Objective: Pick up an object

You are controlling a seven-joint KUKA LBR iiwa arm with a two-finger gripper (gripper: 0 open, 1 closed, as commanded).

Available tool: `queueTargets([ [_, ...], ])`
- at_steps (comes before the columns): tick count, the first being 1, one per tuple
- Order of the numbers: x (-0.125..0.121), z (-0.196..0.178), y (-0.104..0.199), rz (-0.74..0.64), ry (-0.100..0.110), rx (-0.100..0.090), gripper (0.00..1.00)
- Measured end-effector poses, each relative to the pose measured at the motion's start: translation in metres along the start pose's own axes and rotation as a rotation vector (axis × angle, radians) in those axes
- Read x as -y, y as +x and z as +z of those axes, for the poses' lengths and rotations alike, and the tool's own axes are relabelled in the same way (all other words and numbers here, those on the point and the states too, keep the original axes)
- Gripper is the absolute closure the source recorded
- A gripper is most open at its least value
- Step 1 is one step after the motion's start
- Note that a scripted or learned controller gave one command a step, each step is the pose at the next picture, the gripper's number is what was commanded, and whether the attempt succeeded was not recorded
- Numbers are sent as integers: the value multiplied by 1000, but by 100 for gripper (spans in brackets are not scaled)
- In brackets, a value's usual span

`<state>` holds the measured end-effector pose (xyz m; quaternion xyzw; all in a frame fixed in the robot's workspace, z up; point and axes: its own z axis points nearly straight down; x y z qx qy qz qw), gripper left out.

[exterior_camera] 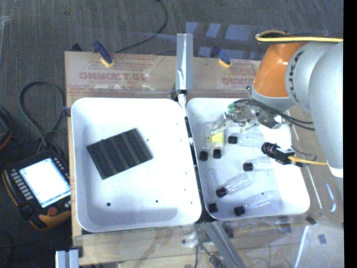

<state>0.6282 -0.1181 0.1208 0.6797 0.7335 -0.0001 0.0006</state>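
Count on inspection: two white bins, left (pixel 78 149) and right (pixel 298 202); one black ridged slab (pixel 120 152) in the left bin; roughly six clear black-capped vials (pixel 234 184) in the right bin, exact number uncertain near the gripper; two blue clamps (pixel 103 53).
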Motion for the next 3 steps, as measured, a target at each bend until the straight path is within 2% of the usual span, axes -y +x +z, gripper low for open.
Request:
queueTargets([
  [1, 2, 31, 4, -33, -8, 3, 0],
  [2, -1, 19, 5, -33, -15, 1, 100],
  [3, -30, -116, 49, -241, -1, -1, 100],
])
